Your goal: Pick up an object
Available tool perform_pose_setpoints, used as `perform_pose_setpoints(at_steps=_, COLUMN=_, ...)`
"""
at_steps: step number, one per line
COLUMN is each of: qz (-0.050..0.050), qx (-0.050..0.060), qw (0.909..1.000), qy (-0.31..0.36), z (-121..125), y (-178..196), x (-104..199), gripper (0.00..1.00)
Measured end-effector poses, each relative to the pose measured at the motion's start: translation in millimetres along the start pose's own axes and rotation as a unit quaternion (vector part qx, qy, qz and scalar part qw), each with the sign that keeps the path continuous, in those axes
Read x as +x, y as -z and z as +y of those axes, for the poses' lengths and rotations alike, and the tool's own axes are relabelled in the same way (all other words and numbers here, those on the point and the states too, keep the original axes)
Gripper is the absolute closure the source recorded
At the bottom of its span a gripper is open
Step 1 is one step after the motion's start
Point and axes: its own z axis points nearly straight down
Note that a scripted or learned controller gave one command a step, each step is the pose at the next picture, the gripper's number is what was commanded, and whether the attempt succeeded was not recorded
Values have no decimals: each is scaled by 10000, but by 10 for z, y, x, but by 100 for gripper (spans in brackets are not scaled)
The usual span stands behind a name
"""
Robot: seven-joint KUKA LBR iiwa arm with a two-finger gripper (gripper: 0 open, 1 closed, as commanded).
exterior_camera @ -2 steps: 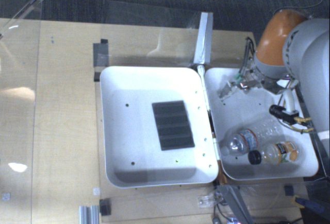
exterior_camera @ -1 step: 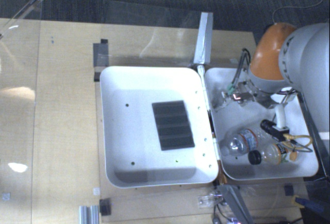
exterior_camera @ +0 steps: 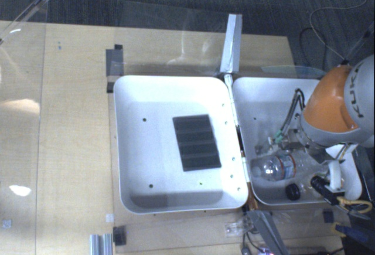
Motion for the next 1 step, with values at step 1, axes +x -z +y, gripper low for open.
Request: perform_pose_setpoints(at_steps=1, qz=1, qx=-10, qw=9989, qy=474, z=465, y=-11, x=195, gripper=0)
